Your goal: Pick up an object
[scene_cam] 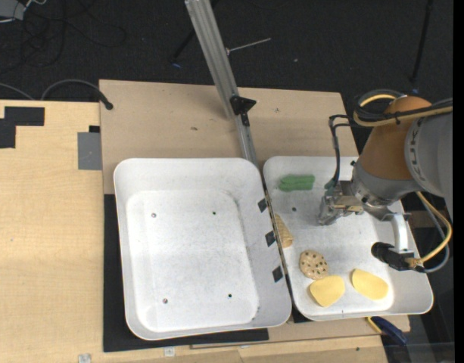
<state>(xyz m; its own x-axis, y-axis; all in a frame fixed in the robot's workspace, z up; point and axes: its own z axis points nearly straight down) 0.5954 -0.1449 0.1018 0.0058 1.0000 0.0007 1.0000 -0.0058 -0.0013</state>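
Right bin (421,297), near edge: two yellow pieces lie side by side, one (326,290) toward the middle of that edge, the other (369,283) toward the near right corner. They sit close but apart.

Just behind them, a speckled cookie (313,263), near the bin's left wall. A tan piece (283,233) rests against that left wall, a little farther back.

Mid-bin: the gripper (331,212) hangs low over bare floor, right of centre. You see nothing between its tips. Whether it is released or clenched I cannot tell; the view is too small and the wrist covers it.

Far left corner of the right bin: a green piece (297,182), lying flat, well apart from the others and just beyond the gripper toward the far edge.

Left bin (133,176): white floor with small dark specks.

Step in hand, as I judge it: approach, with no object secured yet. The green piece is the nearest candidate; the cookie is next.

Next move calls for you to shift the gripper toward the far left corner, centre it over the green piece, and come down squarely. Mind the bin walls there; a flat piece close to a corner leaves little room for the tips.
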